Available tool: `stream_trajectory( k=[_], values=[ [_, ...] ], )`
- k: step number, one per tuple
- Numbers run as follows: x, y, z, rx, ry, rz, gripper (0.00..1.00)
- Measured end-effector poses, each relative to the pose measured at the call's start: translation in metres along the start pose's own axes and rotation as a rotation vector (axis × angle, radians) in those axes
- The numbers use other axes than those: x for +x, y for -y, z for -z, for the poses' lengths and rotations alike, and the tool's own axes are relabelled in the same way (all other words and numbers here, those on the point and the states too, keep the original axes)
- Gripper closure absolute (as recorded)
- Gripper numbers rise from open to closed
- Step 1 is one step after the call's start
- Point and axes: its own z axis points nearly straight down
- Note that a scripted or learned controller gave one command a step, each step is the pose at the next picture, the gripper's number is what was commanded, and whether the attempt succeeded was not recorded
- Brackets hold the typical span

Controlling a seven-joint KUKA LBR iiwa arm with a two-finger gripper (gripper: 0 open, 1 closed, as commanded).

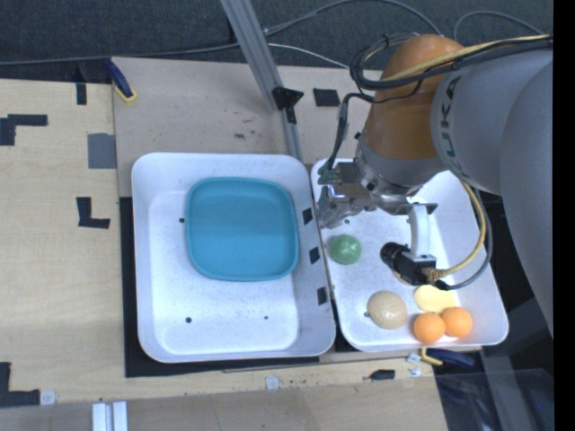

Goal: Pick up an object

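My arm comes in from the right side of the bench and my claw (340,212) hangs over the far left corner of the right bin (485,330), close to the wall it shares with the left bin (162,330). My own wrist hides the fingers from above, so I cannot tell whether they are spread or pressed together, and I see nothing between them.

I count two white bins, side by side and touching along their inner walls. The left bin holds one thing: a blue plate (241,228), lying flat toward its far edge.

The right bin holds five loose things. One green ball (344,249) sits against the left wall, just beside my claw on the near side; I cannot tell if we touch. One beige ball (387,310) lies near the bin's near edge. Two orange balls (443,324) sit touching each other at the near right corner, and one pale yellow piece (435,298) rests just behind them, touching them. A black fitting (404,260) with a yellow cable hangs from my wrist over the middle of this bin.
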Motion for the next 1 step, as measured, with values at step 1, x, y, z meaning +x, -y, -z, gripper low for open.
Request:
stream_trajectory(
  k=[1],
  values=[
    [0.0489,0.0036,0.0055,0.0,0.0,0.001,1.0]
  ],
)
